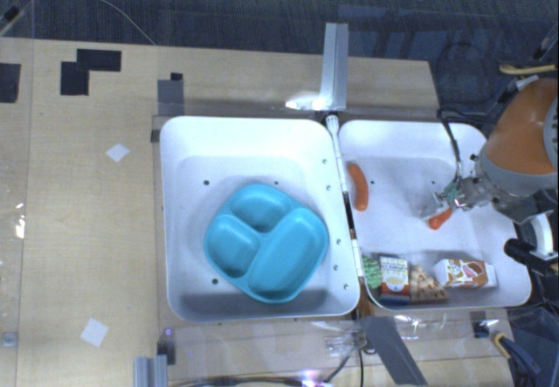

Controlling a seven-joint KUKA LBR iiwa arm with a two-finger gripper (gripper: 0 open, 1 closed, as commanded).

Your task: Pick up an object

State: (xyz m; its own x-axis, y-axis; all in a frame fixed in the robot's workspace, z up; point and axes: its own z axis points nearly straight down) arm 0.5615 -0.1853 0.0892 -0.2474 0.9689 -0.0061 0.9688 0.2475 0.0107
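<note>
At the right of the frame the gripper (454, 199) sits low over a carrot (440, 218); its grasp I cannot tell, so the pick looks unfinished.

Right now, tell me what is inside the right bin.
Inside the right bin: an orange sausage-shaped toy by the left wall, a small orange piece beside the gripper, and food packets along the near wall. The arm covers the bin's right side.
</note>
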